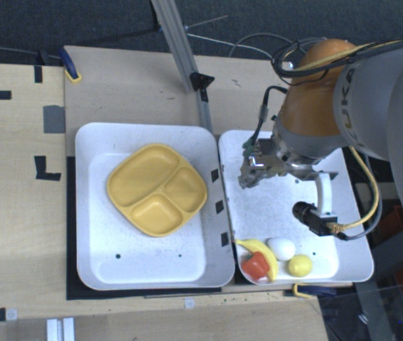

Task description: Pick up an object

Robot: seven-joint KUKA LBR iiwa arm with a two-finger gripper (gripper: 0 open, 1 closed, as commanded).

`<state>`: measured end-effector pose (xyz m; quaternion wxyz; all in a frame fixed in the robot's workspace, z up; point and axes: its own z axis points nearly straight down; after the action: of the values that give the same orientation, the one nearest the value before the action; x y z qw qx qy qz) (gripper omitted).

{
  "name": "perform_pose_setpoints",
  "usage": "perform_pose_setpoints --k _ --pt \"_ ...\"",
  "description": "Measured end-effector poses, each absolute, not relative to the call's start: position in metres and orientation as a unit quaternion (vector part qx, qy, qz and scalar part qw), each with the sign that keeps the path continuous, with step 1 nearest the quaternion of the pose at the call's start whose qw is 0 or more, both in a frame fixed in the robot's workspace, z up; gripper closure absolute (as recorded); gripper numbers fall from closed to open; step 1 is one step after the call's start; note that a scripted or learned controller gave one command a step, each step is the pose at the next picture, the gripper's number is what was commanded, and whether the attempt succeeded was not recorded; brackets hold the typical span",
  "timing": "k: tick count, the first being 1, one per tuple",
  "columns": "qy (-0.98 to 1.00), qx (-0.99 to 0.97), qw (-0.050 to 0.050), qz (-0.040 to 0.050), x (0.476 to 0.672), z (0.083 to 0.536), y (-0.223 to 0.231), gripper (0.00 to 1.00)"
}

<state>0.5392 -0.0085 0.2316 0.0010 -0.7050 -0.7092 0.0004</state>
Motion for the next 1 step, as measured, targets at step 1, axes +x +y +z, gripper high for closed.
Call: perform_pose_setpoints --k 1 --pt "-0.709 -0.705 0.001 0.0008 0.5386 0.2275 0.0374 1.00"
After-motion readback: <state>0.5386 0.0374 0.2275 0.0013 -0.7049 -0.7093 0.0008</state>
